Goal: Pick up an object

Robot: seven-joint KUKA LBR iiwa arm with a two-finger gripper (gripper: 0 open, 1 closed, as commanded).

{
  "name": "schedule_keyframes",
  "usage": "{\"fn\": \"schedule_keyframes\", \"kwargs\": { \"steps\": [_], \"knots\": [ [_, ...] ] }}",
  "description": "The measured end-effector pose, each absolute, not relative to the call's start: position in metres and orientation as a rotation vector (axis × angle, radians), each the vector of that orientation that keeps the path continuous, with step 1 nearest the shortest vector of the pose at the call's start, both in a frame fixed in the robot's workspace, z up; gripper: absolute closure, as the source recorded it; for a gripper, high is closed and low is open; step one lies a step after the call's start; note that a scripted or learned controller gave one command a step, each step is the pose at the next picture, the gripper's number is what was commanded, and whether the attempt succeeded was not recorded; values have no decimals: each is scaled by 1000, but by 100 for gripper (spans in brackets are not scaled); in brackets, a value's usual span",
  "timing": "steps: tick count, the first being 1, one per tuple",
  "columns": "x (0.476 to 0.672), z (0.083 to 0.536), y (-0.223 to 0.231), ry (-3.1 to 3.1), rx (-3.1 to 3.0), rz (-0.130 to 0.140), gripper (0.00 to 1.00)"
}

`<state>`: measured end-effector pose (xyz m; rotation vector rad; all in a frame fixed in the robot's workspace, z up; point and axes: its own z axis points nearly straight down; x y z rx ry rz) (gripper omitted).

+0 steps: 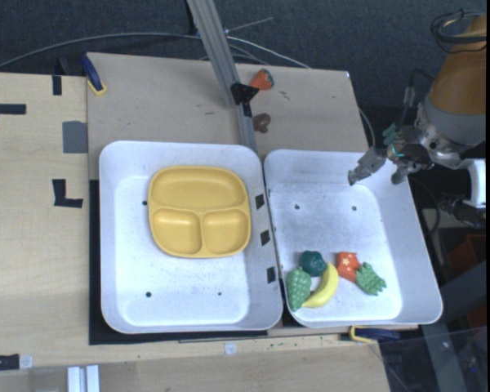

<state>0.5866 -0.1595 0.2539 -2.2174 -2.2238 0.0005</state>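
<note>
My gripper point(380, 172) hangs over the far right edge of the right bin point(343, 219), its two fingers spread open with nothing between them. The toy foods lie in that bin's near end, well below the gripper: a yellow banana point(325, 289), a green bumpy fruit point(299, 287), a dark green piece point(313, 261), a red piece point(348, 263) and a light green leafy piece point(370, 280).
A yellow three-compartment plate point(200, 211) lies in the left bin point(122, 243). A grey metal pole point(216, 35) slants up from between the bins at the back, with an orange clip point(263, 78) beside it. The arm's orange band point(464, 84) is at the right.
</note>
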Motion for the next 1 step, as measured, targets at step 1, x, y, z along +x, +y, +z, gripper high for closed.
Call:
{"fn": "schedule_keyframes", "kwargs": {
  "steps": [1],
  "knots": [
    [587,254,-159,-2224,-2218,0,0]
  ]
}}
